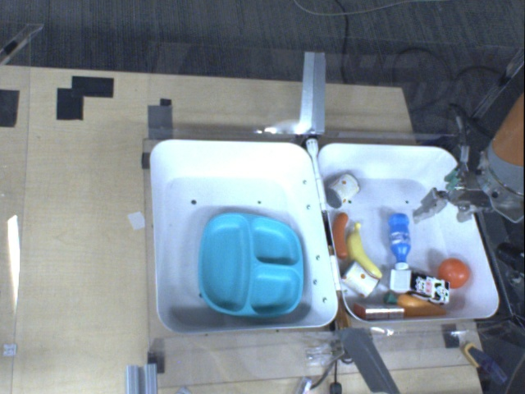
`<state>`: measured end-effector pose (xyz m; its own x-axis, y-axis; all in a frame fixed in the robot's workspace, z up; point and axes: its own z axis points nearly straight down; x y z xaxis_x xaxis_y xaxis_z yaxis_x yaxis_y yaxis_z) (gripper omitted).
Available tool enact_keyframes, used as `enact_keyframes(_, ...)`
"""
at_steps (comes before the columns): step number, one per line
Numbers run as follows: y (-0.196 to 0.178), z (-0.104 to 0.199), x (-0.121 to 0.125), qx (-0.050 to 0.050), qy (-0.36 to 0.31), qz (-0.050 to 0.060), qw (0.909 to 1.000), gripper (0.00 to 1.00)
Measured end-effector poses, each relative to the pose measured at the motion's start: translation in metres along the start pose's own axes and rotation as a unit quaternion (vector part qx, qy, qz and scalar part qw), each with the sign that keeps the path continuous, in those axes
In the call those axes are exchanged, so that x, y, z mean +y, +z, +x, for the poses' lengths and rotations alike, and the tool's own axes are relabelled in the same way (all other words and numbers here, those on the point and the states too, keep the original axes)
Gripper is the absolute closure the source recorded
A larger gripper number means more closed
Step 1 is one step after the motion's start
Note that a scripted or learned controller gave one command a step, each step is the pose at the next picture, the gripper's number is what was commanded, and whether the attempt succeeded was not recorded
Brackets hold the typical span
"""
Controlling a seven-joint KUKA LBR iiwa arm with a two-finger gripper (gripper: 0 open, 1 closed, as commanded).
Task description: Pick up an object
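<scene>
Turquoise divided tray (250,274) sits in your left bin (172,220). Your right bin (385,158) holds, left to right: a pale crumpled item (343,189) near the divider, an orange carrot (340,232), a yellow banana (362,253), a blue bottle (399,238) and an orange ball (453,272). Your gripper (447,202) hangs over that bin's right rim, fingers spread, holding nothing.
</scene>
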<state>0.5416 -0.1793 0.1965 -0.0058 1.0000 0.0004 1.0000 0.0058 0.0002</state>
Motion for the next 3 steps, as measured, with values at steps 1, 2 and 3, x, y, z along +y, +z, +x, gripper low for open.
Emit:
enact_keyframes(1, 0.107, 0.011, 0.011, -0.001, 0.051, -0.005, 0.9987, 0.00)
enact_keyframes(2, 0.096, 0.014, 0.013, 0.000, 0.049, -0.007, 0.9988, 1.00)
enact_keyframes(3, -0.020, 0.059, 0.011, 0.000, 0.078, -0.001, 0.9969, 1.00)
